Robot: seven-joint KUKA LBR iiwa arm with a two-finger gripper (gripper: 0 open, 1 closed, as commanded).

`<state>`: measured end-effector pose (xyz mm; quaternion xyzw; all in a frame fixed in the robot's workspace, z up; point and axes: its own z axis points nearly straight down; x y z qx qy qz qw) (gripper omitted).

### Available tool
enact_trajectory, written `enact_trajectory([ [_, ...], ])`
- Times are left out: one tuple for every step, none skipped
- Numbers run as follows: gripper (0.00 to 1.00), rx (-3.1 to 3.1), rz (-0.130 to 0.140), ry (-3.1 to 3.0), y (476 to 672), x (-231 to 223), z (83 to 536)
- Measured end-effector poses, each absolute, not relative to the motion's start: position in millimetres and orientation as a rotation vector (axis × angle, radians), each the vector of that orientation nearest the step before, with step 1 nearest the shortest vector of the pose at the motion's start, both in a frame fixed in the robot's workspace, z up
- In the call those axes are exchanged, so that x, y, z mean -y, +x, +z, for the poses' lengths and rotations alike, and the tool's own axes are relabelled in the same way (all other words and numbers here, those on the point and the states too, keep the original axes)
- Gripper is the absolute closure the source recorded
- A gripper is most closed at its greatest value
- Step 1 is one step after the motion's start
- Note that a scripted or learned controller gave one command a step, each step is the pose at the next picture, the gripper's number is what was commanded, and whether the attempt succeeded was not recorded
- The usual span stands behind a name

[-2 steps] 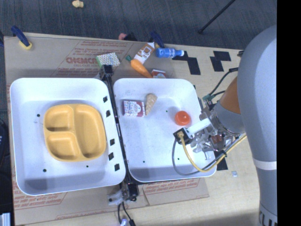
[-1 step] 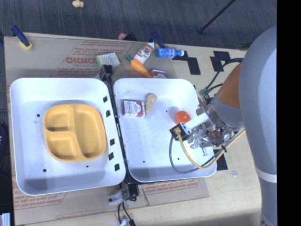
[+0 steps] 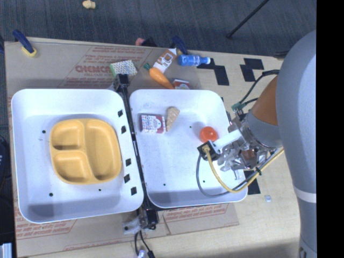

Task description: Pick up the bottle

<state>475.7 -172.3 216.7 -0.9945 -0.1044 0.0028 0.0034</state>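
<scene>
A small blue bottle [image 3: 191,61] lies on its side on the cardboard behind the right bin [image 3: 177,190], outside it. My gripper [image 3: 221,153] hangs low over the right edge of that bin, well in front of the bottle and to its right. It is right beside a red-orange ball [image 3: 209,134] on the bin floor. Yellow and black cables loop below the gripper and hide part of it.
A red and white carton [image 3: 152,123] and a tan cone-shaped piece [image 3: 171,116] lie in the right bin. A yellow divided plate [image 3: 85,149] sits in the left bin [image 3: 32,198]. Near the bottle lie a carrot [image 3: 160,78], a small white and orange pack [image 3: 166,59] and a green sponge [image 3: 123,67].
</scene>
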Motion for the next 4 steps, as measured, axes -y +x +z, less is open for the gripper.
enact_trajectory([
  [1.00,0.326,0.005,-3.120,476.3,154.5,235.5],
  [1.00,0.357,0.007,-3.115,476.1,141.8,235.7],
  [1.00,0.323,0.009,-3.118,475.5,172.2,219.9],
  [1.00,0.325,0.004,-3.120,476.3,157.1,234.0],
])
